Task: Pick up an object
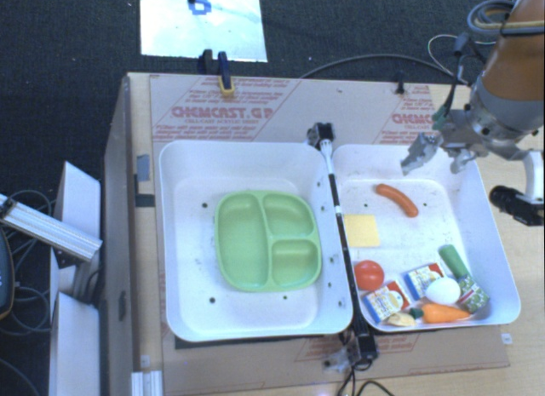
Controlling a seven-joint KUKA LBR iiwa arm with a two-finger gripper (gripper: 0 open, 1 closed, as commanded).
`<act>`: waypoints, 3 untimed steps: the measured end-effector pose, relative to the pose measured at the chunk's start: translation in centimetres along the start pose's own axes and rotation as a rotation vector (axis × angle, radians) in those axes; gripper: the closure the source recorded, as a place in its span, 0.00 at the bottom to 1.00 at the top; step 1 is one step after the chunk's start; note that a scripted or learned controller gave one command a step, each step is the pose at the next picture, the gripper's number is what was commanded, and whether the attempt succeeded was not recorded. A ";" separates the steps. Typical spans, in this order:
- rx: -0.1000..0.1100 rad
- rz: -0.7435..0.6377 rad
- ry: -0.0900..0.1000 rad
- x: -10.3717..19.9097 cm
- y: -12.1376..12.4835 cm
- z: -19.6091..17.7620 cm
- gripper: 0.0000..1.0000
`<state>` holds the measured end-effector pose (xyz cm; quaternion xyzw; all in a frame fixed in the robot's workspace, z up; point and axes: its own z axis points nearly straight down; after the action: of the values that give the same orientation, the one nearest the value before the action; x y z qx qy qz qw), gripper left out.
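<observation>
My gripper [439, 155] hangs above the far edge of the right bin [494, 241], its two fingers spread open with nothing between them. Below it, toward the front, an orange sausage [398, 199] lies in that bin. A yellow cheese slice [361, 231] rests near the bin's left wall. Toward the front corner sit a red tomato [369, 274], a white egg [443, 290], a carrot [444, 312], a green cucumber [453, 261] and two small printed packets [421, 279].
The left bin [183, 215] bears a green divided plate [267, 239]. A black bar [335, 215] runs along the seam between the two bins. The arm's orange-banded wrist [515, 62] stands over the bench's right side.
</observation>
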<state>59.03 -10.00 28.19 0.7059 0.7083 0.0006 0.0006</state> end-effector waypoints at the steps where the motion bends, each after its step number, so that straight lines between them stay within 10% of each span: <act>1: 0.004 0.002 0.000 -2.1 0.5 15.7 0.00; 2: 0.000 0.000 0.000 -3.1 7.8 19.8 0.00; 3: 0.000 -0.002 0.001 1.4 7.9 19.7 0.00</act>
<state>66.92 -8.62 8.49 0.7053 0.7089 0.0009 0.0005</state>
